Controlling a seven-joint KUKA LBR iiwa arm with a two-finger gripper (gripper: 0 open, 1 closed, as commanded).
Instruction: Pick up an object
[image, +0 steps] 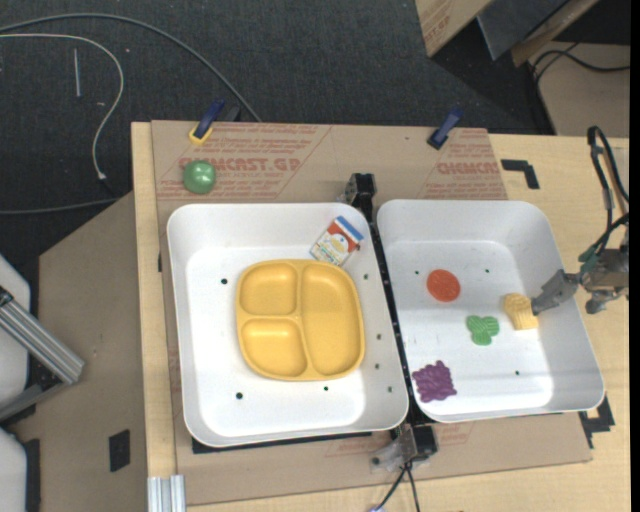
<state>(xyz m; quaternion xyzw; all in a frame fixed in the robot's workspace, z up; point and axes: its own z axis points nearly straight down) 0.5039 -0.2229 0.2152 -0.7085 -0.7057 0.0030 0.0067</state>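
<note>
Reaching in low from the right, the hand (545, 297) touches the yellow block (518, 311), grip state unclear.

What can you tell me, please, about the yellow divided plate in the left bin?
The yellow divided plate lies flat, face up, near the middle of the left bin. It is a rounded rectangle of what looks like smooth plastic, split by raised ridges into three compartments: two smaller ones and one longer one. All three look bare. A small carton sits at its upper edge, close to or just touching the rim; I cannot tell which.
</note>
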